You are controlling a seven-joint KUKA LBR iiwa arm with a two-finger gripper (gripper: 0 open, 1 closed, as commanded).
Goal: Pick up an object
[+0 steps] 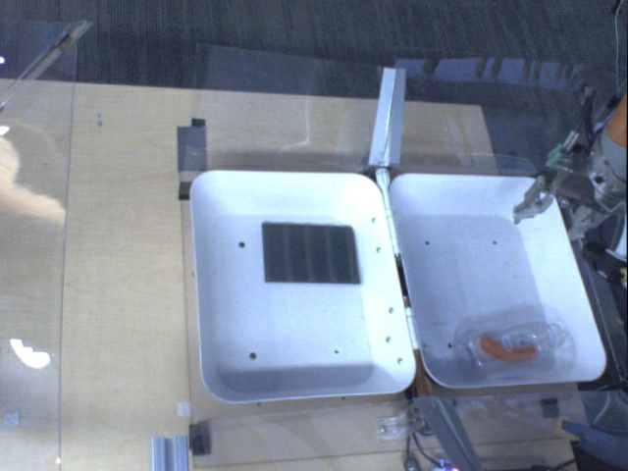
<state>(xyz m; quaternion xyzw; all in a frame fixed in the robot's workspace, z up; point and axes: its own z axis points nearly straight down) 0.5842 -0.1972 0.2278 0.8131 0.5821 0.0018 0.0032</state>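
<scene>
Gripper (533,201) hangs at the far right corner of the right bin (442,204), and whether it is released or clenched I cannot tell from this slanted overhead look; nothing shows in its grasp. A clear bottle (510,342) with something orange inside lies on its side near the front rim of that same bin, well apart from the gripper, so the arm probably needs to travel forward and down before any pick. Left bin (226,263) on the tabletop (118,263) carries a dark ridged rectangle (310,253) at its middle.
</scene>
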